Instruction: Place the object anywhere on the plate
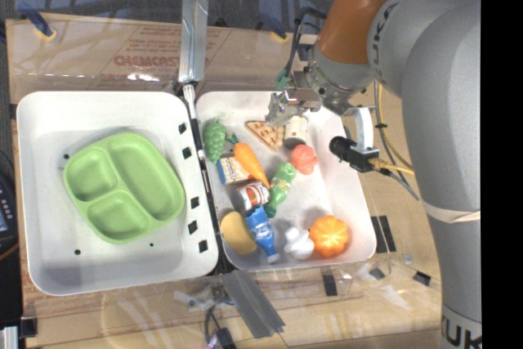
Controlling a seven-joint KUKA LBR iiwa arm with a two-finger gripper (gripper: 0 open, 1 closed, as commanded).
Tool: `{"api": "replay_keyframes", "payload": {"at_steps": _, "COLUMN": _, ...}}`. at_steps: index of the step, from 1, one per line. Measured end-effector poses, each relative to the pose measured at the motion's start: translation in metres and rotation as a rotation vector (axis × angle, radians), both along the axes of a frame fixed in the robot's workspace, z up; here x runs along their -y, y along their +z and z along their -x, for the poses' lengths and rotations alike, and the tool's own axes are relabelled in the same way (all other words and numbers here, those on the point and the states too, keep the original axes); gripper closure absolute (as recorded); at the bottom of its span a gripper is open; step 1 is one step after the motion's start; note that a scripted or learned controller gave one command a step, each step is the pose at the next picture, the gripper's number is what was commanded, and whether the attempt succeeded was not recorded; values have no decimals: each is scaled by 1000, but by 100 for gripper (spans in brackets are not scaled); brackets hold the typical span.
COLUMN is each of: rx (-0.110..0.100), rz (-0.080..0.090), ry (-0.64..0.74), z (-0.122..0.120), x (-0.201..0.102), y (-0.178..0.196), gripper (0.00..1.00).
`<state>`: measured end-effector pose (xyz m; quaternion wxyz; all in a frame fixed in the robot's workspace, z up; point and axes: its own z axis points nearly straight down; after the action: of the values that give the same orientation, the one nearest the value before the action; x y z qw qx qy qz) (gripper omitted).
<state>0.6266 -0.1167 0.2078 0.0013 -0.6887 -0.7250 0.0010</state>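
Plate (122,185) waits bare in our left bin; gripper (286,112) hovers over the pizza slice (263,132) in the right bin, and we've carried nothing across.

We see the grey arm (433,86) reaching in from the right, its bulk filling that side; the orange band (359,8) sits above the wrist, which bends down and leftward; the gripper (284,112) hangs low at the wrist's end, pointing downward; cables loop beside the wrist.
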Motion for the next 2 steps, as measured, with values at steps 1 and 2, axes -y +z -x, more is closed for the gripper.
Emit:
{"api": "replay_keyframes", "payload": {"at_steps": 1, "rx": -2, "rz": 0, "ry": -140, "z": 7, "x": -71, "y": -17, "gripper": 100}}
{"api": "replay_keyframes", "payload": {"at_steps": 2, "rx": -4, "rz": 0, "ry": 42, "z": 8, "x": -142, "y": -17, "gripper": 100}}
